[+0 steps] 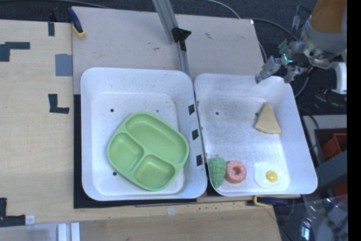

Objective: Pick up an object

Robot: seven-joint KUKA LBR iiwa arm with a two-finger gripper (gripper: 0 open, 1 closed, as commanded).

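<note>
The right bin (225, 93) holds a tan cheese-like wedge (267, 119) near its right side. Along its front edge lie a green leafy toy (217, 171), a pink donut (236, 171) and a white fried egg with a yellow yolk (270, 176). My gripper (277, 70) hangs over the far right corner of that bin, above and behind the wedge, its fingers spread open with nothing between them. A green divided plate (148, 150) lies in the left bin (96, 99).
A slanted metal pole (163, 3) rises behind the bins, ending at a black clamp (180, 35). Cables trail across the bench at the back right. A yellow-and-blue clip (76, 22) lies at the board's far left corner.
</note>
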